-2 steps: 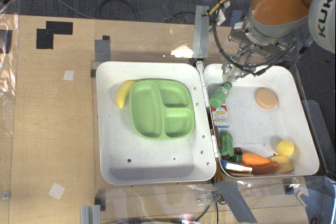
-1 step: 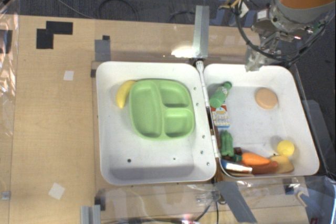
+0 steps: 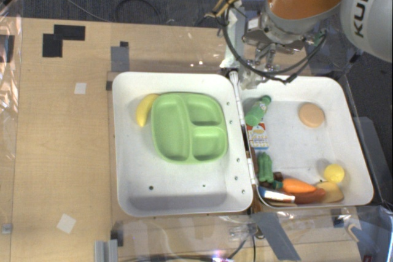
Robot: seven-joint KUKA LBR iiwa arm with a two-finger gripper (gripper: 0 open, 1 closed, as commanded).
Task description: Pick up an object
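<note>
Green bottle nearest: drop straight, close late

Skip the yellow banana [image 3: 144, 110] and green divided plate [image 3: 187, 127] in the left bin [image 3: 123, 193]; both lie well apart from the tool. Target the green bottle [image 3: 258, 112] by the right bin's [image 3: 353, 132] left wall, at six o'clock of the gripper [image 3: 268, 64]. Set the grasp across its narrow width, clear of the wall. Ignore the tan disc [image 3: 312, 115] at three o'clock and the lemon [image 3: 334, 173] at five. Cannot tell grip state; nothing seen held.

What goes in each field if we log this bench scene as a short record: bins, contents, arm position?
left bin: green divided plate, banana at its left edge
right bin: green bottle, tan round object, lemon, carrot
gripper: above the right bin's far left corner
</note>
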